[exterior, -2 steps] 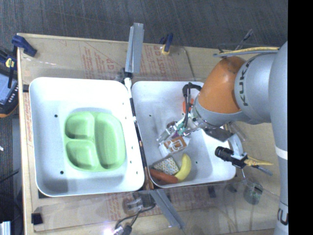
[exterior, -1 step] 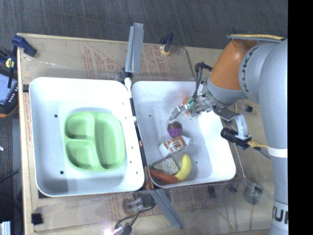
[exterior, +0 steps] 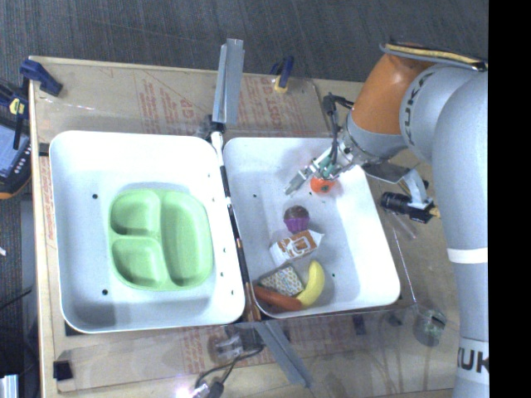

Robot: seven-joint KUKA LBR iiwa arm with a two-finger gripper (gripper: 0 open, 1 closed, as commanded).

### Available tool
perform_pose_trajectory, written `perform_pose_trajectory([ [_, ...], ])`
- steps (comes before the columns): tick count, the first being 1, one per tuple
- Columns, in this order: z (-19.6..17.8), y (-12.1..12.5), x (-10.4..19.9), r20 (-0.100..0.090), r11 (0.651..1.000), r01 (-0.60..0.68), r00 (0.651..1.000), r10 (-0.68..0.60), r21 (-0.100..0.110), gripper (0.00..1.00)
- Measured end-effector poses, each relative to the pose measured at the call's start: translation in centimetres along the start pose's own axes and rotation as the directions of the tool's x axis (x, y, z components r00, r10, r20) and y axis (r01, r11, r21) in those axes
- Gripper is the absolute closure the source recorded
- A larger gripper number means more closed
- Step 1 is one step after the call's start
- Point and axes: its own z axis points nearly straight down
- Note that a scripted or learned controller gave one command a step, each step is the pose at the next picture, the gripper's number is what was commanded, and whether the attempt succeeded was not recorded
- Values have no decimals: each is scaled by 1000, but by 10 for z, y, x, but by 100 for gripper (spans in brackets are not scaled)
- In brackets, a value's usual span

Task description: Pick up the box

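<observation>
Presently, the box (exterior: 297,245), a small white and orange carton, is found lying flat and slightly skewed on the floor of the right bin (exterior: 375,247), near its middle. It is judged to be light, stiff-walled cardboard with a smooth printed face, liable to slide or tip if nudged from one side; a hold across its shorter width, on the two opposite side walls, is considered the soundest. Crowding is noted: a purple cupcake-like item (exterior: 297,217) stands just above the box, nearly touching it, and a patterned packet (exterior: 284,281), a banana (exterior: 313,283) and a red sausage-like piece (exterior: 278,298) are clustered just below. Little free room is therefore left at the box's upper and lower ends, while its left and right flanks are open. The gripper (exterior: 309,175) is seen at the upper part of the same bin, apart from the box, beside a small orange-red object (exterior: 323,185); the jaws appear somewhat parted and nothing is seen held between them. The bin's far wall is close behind the gripper. The left bin (exterior: 75,164) holds a green divided tray (exterior: 162,239).
</observation>
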Motion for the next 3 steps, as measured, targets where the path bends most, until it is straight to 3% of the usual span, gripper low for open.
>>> perform_pose_trajectory([
  [1, 48, 25, -16, 0, 991, -133, 991, 133, 1, 0],
  [2, -1, -23, 58, -2, 993, 122, 993, -122, 1, 0],
  [3, 49, -55, 42, -3, 992, 124, 992, -124, 3, 0],
])
